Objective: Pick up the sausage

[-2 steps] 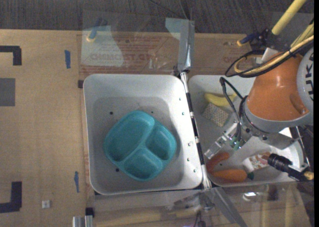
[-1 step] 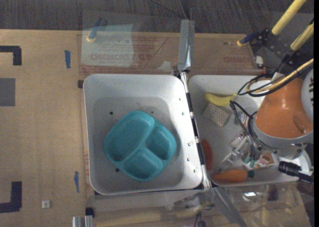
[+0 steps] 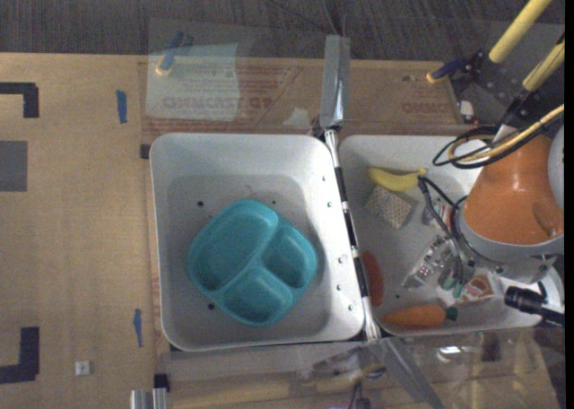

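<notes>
- The step in hand looks like the approach: the arm (image 3: 511, 196) hangs over the right bin (image 3: 359, 152), and nothing shows as lifted
- The gripper (image 3: 439, 264) sits low over the middle of that bin, amid a tangle of cable and metal parts; whether it is released or clenched cannot be told from here
- The sausage (image 3: 373, 278) is the reddish, elongated piece lying along the left wall of the right bin, close to the divider between the two bins and towards the near corner
- It lies apart from the gripper, to the gripper's left in the picture, with bare bin floor between them
- A carrot (image 3: 418, 316) lies near the bin's front edge, just beside the sausage's lower end; a banana (image 3: 396, 178) and a speckled sponge-like block (image 3: 388, 207) lie further back
- The left bin (image 3: 170, 219) holds a teal divided plate (image 3: 253, 261), which has no part in this task
- The next move, as I judge it, calls for a shift towards the divider wall, then a descent with the grip set across the sausage's narrow width
- The wall leaves little room on that side, so a collision or a glancing miss seems the main risk
- The carrot is close enough that a careless descent could catch it instead
</notes>
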`<state>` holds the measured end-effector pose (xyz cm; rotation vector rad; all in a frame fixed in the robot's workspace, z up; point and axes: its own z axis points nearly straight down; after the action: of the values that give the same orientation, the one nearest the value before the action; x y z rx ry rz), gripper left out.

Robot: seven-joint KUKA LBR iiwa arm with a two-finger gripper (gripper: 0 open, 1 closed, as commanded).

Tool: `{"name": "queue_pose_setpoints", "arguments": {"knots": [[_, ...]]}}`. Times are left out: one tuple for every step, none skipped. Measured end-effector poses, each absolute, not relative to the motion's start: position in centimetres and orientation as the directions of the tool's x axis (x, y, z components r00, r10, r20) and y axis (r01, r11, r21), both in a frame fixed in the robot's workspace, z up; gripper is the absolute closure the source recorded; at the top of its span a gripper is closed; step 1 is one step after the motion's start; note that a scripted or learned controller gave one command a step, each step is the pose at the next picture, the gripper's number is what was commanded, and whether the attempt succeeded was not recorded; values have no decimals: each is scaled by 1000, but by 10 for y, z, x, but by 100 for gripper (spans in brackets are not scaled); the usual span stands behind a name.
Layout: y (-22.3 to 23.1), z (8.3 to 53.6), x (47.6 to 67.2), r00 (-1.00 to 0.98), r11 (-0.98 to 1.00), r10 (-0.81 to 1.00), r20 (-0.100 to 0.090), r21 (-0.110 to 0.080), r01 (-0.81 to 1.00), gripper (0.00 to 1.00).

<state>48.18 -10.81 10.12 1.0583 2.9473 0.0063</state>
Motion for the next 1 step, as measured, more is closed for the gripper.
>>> {"name": "queue_pose_setpoints", "arguments": {"knots": [[-10, 185, 480, -899, 899, 438, -4, 3, 438, 100]]}}
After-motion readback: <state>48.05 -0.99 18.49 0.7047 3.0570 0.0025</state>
